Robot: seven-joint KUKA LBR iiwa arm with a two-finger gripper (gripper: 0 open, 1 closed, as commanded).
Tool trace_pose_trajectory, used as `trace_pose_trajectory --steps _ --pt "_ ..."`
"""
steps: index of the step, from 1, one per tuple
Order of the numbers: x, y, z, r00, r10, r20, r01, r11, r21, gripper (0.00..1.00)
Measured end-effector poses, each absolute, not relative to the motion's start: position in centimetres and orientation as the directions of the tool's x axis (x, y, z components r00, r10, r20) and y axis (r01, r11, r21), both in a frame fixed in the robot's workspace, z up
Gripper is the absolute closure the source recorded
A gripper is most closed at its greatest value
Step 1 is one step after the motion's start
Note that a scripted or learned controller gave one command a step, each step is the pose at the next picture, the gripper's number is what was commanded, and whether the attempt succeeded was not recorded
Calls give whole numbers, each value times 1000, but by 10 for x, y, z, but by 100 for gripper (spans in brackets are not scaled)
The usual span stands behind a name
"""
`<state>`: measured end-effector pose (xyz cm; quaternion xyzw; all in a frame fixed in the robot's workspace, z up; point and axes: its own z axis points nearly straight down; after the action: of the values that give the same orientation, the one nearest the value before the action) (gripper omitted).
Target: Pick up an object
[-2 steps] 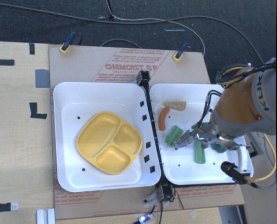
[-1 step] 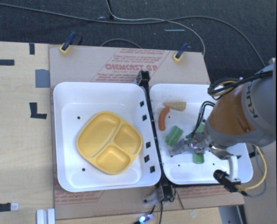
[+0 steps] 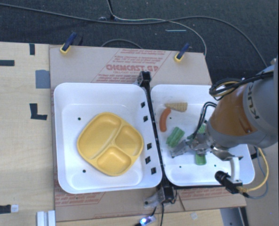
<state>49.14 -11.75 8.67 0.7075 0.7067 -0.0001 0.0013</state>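
Objects for picking are all found in the right bin (image 3: 233,175), so biggest first: two white bins are seen side by side, and the left bin (image 3: 66,126) is taken up by a yellow divided plate (image 3: 110,143). Over the right bin's right side the grey arm (image 3: 245,114) is hung, its gripper (image 3: 181,149) lowered near the bin's middle. How far the jaws are spread can't be made out. A green block (image 3: 175,136) is seen just beside it, an orange carrot-like piece (image 3: 163,118) further left, a tan corn-like piece (image 3: 179,107) at the far side, and a small green cylinder (image 3: 200,159) at the near side.
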Motion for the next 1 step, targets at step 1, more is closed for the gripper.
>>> trace_pose_trajectory --steps 1 --pt "493 -119 98 1 1000 -6 1000 -1 7 100"
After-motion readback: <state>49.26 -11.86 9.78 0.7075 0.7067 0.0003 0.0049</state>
